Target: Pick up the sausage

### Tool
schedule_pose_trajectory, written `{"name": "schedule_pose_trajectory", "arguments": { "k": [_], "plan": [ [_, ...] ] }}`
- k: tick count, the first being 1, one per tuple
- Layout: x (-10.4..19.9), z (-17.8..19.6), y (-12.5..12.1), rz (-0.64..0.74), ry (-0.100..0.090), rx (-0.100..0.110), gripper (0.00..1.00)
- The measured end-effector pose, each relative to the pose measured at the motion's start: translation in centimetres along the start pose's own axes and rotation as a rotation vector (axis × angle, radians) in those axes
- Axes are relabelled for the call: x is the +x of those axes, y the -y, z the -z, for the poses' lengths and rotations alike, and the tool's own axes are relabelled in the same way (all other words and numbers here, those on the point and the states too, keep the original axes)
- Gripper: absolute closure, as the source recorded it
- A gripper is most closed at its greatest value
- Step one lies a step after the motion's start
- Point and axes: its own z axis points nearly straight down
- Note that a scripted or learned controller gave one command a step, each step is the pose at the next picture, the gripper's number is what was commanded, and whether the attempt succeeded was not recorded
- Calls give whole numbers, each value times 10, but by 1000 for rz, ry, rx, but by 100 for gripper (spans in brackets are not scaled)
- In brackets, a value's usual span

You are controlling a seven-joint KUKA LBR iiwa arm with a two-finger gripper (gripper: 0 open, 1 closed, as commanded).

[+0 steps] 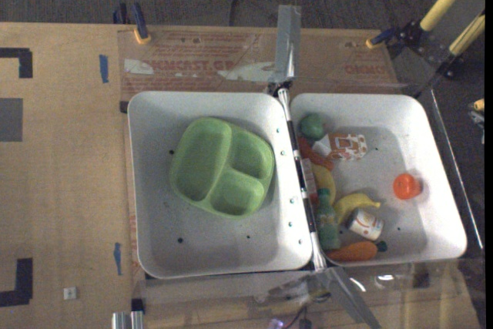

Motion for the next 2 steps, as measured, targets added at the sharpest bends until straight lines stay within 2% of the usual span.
{"name": "schedule_pose_trajectory", "arguments": {
  "k": [1,2],
  "plan": [
    [1,69,0,3,-1,-2,0],
    [0,84,0,2,-2,-3,0]
  ]
}}
